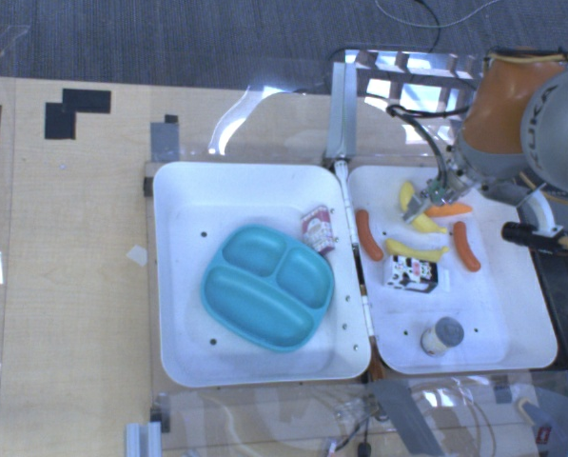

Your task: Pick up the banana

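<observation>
At the upper right of the frame the end effector (434, 196), its opening impossible to tell, hangs low over the right bin (521, 346), just above the banana (416, 249), seemingly lining up a grasp.

Two white bins side by side on the tabletop (65, 255). In the left bin (184, 350): blue divided plate (267, 286), small red packet (318, 228) at its upper right. In the right bin (521, 336): end effector (434, 198) low over yellow pieces, banana (415, 249) just below, two sausages (368, 235), carrot (448, 210), black-and-white carton (413, 273), grey-lidded jar (444, 334).
</observation>
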Tool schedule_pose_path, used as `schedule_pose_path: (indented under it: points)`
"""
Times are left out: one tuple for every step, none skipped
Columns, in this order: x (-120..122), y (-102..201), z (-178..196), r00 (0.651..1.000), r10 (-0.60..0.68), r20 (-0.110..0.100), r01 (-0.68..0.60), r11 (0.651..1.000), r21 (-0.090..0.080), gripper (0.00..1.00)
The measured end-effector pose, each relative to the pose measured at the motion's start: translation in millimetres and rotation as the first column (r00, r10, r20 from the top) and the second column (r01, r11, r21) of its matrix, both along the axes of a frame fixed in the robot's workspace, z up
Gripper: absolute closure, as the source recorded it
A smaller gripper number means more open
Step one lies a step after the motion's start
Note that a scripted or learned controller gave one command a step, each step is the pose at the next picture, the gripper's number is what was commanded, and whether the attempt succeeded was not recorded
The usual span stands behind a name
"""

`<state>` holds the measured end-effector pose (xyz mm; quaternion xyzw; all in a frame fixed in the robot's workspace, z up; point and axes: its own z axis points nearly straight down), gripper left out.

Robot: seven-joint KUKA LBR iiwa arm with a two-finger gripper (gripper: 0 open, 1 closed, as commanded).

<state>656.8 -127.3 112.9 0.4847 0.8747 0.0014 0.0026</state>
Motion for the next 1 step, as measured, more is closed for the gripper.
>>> schedule_pose_path:
  points:
    - [10.5, 61.2, 134.2, 0.994, -0.112, 0.005, 0.112, 0.994, 0.001, 1.0]
